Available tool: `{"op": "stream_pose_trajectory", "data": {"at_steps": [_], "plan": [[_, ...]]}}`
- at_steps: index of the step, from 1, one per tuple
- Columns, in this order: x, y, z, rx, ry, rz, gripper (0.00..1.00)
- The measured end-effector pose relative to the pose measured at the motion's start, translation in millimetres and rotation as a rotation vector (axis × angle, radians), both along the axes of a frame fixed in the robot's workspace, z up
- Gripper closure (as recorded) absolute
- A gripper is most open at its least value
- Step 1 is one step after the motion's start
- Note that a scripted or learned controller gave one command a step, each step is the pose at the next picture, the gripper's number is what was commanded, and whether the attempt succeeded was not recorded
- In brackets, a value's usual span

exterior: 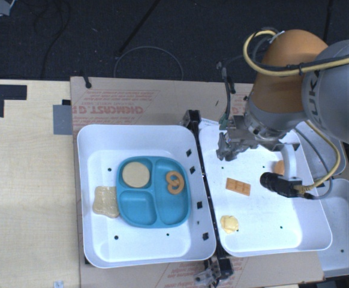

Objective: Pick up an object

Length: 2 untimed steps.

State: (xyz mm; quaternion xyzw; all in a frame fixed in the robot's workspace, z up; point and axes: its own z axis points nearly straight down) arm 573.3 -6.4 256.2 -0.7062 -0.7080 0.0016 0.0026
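Item under inspection: a flat rectangular orange cracker (238, 186) lying on the floor of the right bin (270, 236), in its left-centre part. Its long axis runs roughly left to right across the view, with the right end slightly nearer the camera. The gripper (228, 152) stands above and just behind the cracker, toward the bin's far left, apart from it and holding nothing visible; whether it is spread or pressed together cannot be told from this angle. Clearance: bare white floor surrounds the cracker on all sides, and the wall shared with the left bin (96, 149) is near its left end. A small yellow piece (229, 224) lies nearer the camera, well apart from the cracker. A small orange piece (278, 167) lies to the right, partly hidden. The left bin holds a blue divided plate (141, 212) bearing a round biscuit (135, 174) and a pretzel (174, 182), with a pale bread slice (105, 201) touching the plate's left edge. Both bins rest on the table (24, 179).
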Motion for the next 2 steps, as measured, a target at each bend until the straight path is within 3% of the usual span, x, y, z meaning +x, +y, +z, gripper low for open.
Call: {"op": "stream_pose_trajectory", "data": {"at_steps": [2], "plan": [[-53.2,87.7,-35.7,0.000,0.002,0.000,1.00]]}}
